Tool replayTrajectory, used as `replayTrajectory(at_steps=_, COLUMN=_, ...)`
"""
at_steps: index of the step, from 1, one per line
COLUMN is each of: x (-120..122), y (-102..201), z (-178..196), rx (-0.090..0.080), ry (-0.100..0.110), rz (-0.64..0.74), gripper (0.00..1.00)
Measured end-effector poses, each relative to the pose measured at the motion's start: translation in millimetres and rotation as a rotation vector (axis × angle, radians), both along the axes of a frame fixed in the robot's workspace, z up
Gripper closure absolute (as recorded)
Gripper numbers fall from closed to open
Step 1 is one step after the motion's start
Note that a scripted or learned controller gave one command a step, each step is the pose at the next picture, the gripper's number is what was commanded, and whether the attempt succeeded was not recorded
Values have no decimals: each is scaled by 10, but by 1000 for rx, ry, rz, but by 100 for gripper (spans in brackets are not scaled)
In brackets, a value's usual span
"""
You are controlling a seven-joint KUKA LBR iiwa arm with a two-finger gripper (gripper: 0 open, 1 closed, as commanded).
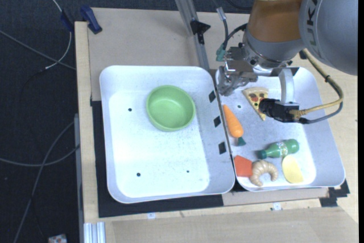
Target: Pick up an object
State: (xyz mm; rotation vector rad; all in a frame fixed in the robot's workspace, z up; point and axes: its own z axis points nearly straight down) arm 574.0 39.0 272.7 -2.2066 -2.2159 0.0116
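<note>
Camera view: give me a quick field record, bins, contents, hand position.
left bin: green bowl
right bin: carrot, pizza slice, green bottle, croissant, yellow piece, red piece
hand: over right bin's far left corner, above the carrot
held: nothing seen between fingers

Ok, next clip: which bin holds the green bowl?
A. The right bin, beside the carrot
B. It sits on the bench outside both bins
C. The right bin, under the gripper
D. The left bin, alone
D. The green bowl sits by itself in the left bin, while the carrot and the other toy foods lie in the right bin.
</note>
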Motion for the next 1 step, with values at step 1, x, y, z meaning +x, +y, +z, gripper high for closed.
replayTrajectory(at_steps=1, x=-301, y=474, z=-155, rx=-1, ry=2, rz=1, gripper=100)
